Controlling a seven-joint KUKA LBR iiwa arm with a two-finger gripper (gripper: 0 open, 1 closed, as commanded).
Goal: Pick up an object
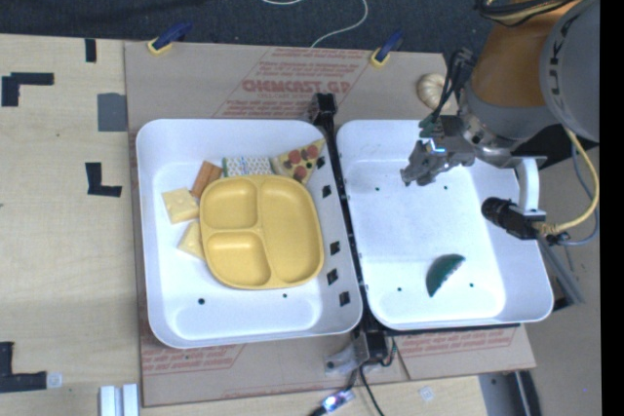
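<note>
At right of centre, the gripper hangs over the upper part of the right bin, with the grey arm entering from the upper right. Its fingers point down and left; whether they are apart or closed cannot be told, and no object is visible between them. A dark green object lies on the floor of the same bin, lower in the frame, well apart from the gripper. The left bin holds a yellow divided plate among smaller flat items.
</note>
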